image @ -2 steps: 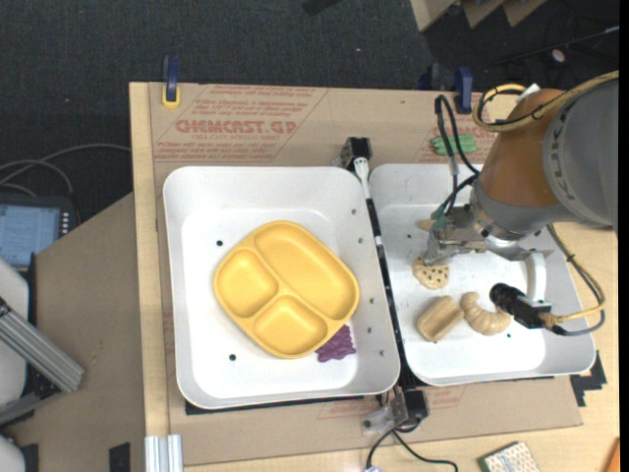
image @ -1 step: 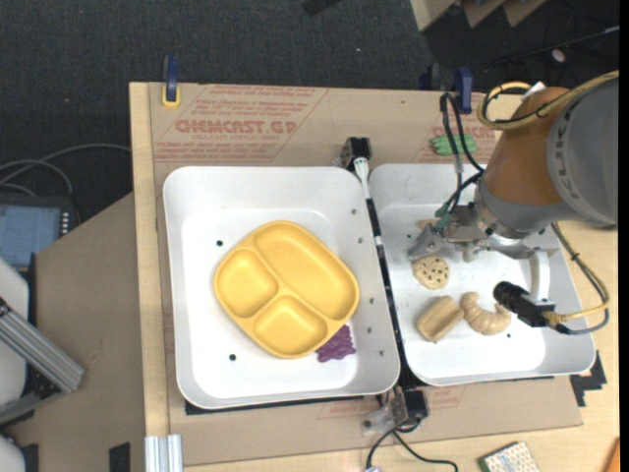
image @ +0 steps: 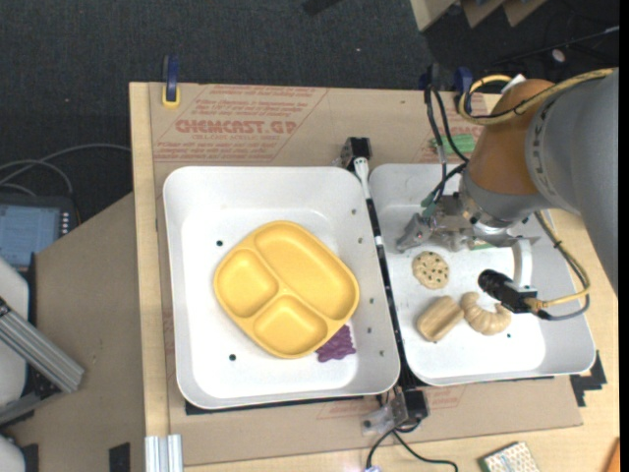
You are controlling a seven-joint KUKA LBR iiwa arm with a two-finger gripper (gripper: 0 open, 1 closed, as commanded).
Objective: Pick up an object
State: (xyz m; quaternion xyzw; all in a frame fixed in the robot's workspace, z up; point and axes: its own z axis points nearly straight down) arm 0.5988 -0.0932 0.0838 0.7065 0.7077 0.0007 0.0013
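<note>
The bench is covered with brown cardboard printed in red letters, and two shallow white bins sit on it side by side. The left bin holds a yellow divided plate with three compartments, lying near the middle. A small purple bunch of grapes lies at the plate's lower right edge, touching it or just beside it.

The right bin holds three food items. A round cookie with dark chips lies toward the left side of the bin. Below it and to the right lies a tan bread roll, and just beside that, on its right, a curled croissant; the two are touching or nearly so.

The grey arm with its orange band reaches in from the right over the right bin. The tool hangs just above the cookie, near the bin's upper left part. Whether it is released or clenched cannot be told from this angle, and nothing is seen gripped in it. A black and yellow cable fitting hangs from the arm just above the croissant.
</note>
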